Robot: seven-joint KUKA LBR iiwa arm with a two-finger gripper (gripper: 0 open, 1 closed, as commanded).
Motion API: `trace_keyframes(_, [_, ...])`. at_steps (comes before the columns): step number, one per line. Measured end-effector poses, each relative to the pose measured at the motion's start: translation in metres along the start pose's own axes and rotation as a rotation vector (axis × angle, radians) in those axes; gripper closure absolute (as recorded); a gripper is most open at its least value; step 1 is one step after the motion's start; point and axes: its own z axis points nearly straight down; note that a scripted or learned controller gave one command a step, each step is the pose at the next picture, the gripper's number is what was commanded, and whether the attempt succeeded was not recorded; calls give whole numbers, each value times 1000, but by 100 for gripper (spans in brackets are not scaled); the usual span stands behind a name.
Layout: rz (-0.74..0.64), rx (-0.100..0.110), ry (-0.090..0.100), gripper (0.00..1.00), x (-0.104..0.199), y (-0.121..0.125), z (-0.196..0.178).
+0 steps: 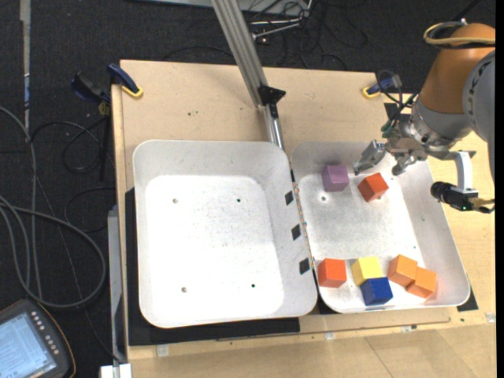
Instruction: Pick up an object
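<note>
My gripper (386, 162) hovers at the far end of the right bin (443, 239), its fingers spread open with nothing between them. Just in front of the fingertips lies a red-orange cube (373, 187), apart from them. A purple cube (335, 177) rests a little to the left of it. Along the bin's near edge sit an orange cube (331, 272), a yellow cube (366, 268), a blue cube (377, 290) and two more orange blocks (414, 275) close together.
The left bin (211, 227) stands beside the right one, their rims touching at the middle. A slanted metal pole (240, 42) runs from the top down to the bins' far junction. Clamps (126, 81) grip the bench's far corners.
</note>
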Motion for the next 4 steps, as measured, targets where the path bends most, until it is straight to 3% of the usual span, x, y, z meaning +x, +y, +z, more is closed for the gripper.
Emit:
trace_keyframes(1, [5,0,0,0,-6,-5,46])
trace_keyframes(2, [3,-3,-1,0,-6,-4,63])
trace_keyframes(3, [1,-6,-3,100,-6,-4,52])
trace_keyframes(4, [6,-9,-2,100,-9,-9,7])
